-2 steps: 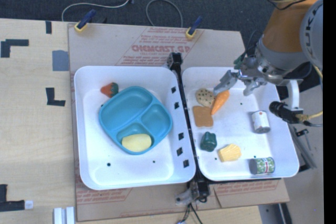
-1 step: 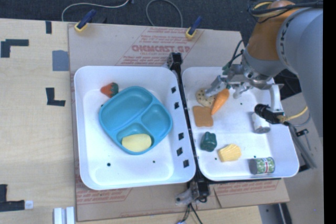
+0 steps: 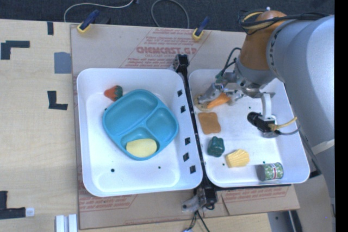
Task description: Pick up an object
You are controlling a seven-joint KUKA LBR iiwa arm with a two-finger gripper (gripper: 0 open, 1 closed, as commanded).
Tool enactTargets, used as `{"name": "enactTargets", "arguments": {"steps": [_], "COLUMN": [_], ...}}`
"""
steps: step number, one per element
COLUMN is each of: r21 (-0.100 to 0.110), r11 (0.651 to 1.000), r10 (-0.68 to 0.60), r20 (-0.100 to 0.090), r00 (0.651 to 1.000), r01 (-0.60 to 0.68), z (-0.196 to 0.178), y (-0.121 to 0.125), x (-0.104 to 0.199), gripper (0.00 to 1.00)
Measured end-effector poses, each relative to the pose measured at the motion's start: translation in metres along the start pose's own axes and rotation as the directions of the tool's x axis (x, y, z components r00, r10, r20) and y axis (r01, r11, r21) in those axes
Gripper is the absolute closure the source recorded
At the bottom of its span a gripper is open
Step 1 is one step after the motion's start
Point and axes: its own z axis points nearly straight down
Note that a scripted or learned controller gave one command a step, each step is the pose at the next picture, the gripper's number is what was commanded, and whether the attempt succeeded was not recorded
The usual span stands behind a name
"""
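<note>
One gripper [image 3: 213, 96] low over, perhaps touching, an orange piece [image 3: 219, 100]

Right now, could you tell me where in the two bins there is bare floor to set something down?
Left bin: bare along the near edge below the blue tray. Right bin: a bare patch between the brown slab and the black fitting. It is crowded at the far left corner, around the hand and orange piece.
</note>
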Motion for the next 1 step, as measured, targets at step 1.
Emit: {"name": "enactTargets", "arguments": {"steps": [1], "r21": [0.019], "r11": [1.0], "r10": [0.003], "r20": [-0.011], "r00": [1.0], "r01": [-0.003], "z": [-0.0007], "y": [0.0248], "x": [-0.0143], "gripper": [0.0]}}
